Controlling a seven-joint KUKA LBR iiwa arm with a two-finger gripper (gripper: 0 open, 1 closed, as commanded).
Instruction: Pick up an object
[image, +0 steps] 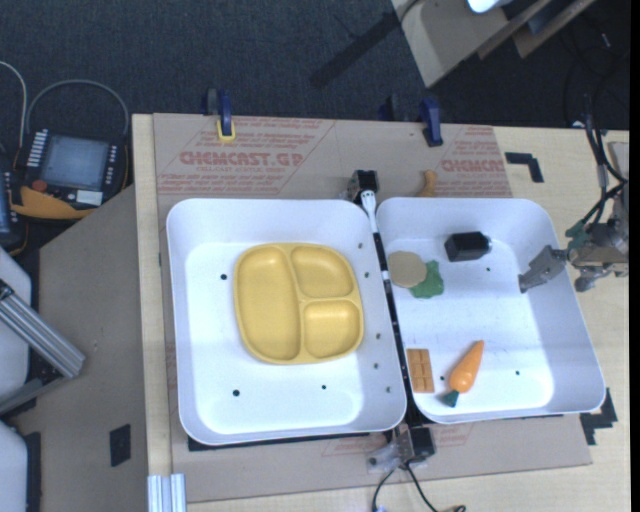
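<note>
Underneath everything, a tan bench (300, 145) printed with red lettering, pinned along its far edge by two blue clamps (224, 112). On it, side by side and touching along their inner rims, a left bin (200, 300) and a right bin (520, 340), both shallow and white. In the middle of the left bin, lying flat, a yellow divided plate (298, 301) with three compartments. Off the bench at far left, a dark pendant (72, 165) with a small screen. At the right rim of the right bin, near its far half, the gripper (560, 265), reaching in from the right, apart from every object; whether clenched or released, impossible to tell from this angle. Nothing seen in its grasp. Candidates for picking, all in the right bin: toward the near edge, an orange carrot (466, 367), tilted, green tip pointing to the near left; just beside it on the left, against the inner wall, a brown waffle piece (421, 370); at the far left, a tan disc (405, 268), touching a green lump (431, 282) on its right; further right and nearer the far wall, a small black block (466, 245), well apart from the carrot.
</note>
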